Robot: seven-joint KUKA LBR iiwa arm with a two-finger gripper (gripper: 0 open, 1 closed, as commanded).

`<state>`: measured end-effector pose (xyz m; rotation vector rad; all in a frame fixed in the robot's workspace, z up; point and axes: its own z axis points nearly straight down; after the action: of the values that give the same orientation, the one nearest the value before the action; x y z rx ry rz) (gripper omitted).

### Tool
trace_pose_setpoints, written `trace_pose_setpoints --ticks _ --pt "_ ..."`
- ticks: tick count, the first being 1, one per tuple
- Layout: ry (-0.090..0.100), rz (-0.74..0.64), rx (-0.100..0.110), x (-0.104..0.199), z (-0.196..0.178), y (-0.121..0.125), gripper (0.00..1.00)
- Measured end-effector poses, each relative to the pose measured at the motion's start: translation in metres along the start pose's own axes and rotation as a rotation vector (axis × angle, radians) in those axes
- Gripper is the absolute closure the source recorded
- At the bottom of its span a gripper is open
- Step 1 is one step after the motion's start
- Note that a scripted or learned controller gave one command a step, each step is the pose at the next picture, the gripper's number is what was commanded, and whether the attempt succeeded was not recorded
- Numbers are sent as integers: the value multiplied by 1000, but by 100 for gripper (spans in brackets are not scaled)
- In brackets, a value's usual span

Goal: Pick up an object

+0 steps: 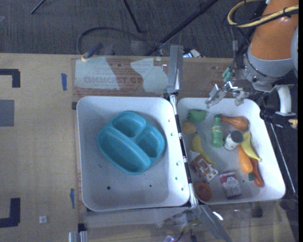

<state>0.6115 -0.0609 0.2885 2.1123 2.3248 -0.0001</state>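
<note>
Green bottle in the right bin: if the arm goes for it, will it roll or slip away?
The green bottle lies on its side and looks round, so a nudge would probably roll it. It looks like smooth plastic, likely light and a bit slippery. The squash and a black-and-white piece sit close by, so it may bump them.

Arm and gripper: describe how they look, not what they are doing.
The arm is bulky and rounded, with a broad orange band over grey. A yellow cable loops beside it at the top. The gripper is small, pale metallic grey, with thin fingers and a bit of green at its base.
</note>
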Motion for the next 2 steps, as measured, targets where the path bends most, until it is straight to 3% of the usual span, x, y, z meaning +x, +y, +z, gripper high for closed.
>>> trace_pose_setpoints --ticks 1,2 --pt "0 -123 -1 -48 110 -29 0" --pt "2 -198 2 -52 125 -29 0"
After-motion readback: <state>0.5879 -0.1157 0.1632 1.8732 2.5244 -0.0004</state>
